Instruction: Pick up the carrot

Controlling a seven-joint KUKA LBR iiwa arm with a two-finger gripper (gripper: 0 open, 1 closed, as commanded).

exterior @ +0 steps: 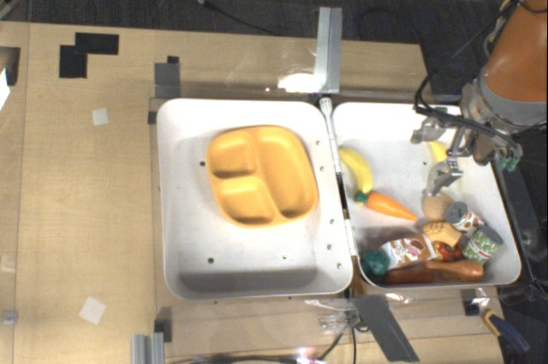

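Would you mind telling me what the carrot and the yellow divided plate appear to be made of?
The carrot looks like moulded plastic toy food: uniform orange, smooth, with a slight sheen. The yellow divided plate also looks like plastic: one even colour, rounded moulded compartments, semi-matte. Neither material is certain from appearance alone.

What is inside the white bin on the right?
The right bin holds a carrot, a banana, a sausage and small packets. Anything beneath that pile is covered.

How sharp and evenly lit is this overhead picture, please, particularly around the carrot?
Camera view: soft, even light; the orange carrot reads clearly. A faint shadow lies along the left white bin's near wall; a glare patch sits on the wooden bench; the gripper looks slightly blurred.
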